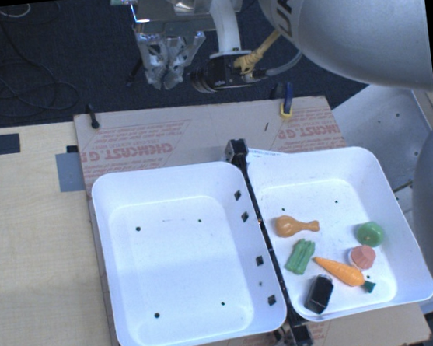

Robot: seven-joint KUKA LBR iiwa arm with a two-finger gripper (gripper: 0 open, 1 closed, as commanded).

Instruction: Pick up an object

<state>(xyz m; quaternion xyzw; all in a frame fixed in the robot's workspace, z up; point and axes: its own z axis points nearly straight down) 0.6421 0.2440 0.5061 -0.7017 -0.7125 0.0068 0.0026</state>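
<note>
Objects for picking all lie in the right bin [371,159], and we place them by the carrot [340,271], which lies slantwise near that bin's front. Up and left of the carrot we see an orange drumstick-shaped toy [295,226]; just left of the carrot's thick end sits a green ridged piece [300,257]. Below and left of the carrot, close to the front wall, lies a small black block [319,294]. Right of the carrot and nearly touching it is a pink round piece [362,258], and above that a green round piece [370,233]. The left bin [105,221], well left of the carrot across the black divider, shows us bare white floor. The gripper [165,61] hangs far above and behind the carrot, over the dark floor beyond the bench, touching nothing and holding nothing we can see; whether its fingers stand wide or narrow we cannot tell.
</note>
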